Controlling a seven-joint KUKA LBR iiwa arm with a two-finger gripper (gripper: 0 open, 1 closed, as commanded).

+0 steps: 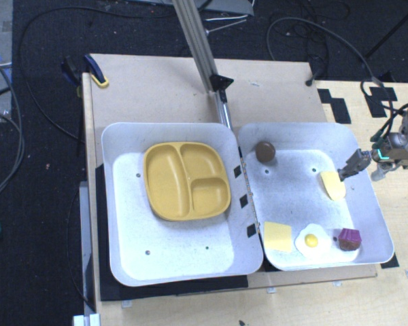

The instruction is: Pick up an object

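Observation:
The right bin [306,136] holds a brown ball [265,152] at its back left. A pale yellow oblong piece [334,185] lies near the right wall. Along the front are a yellow cheese square [278,236], a toy fried egg [311,240] and a small purple object [349,238]. My gripper [364,170] hangs over the bin's right rim, just up and right of the pale yellow piece. Its two fingers stand apart, open, with nothing between them.
The left bin [122,202] holds a yellow divided plate [188,180]. A metal pole [198,39] slants down to the seam between the bins. Black cables lie on the dark floor around the bench.

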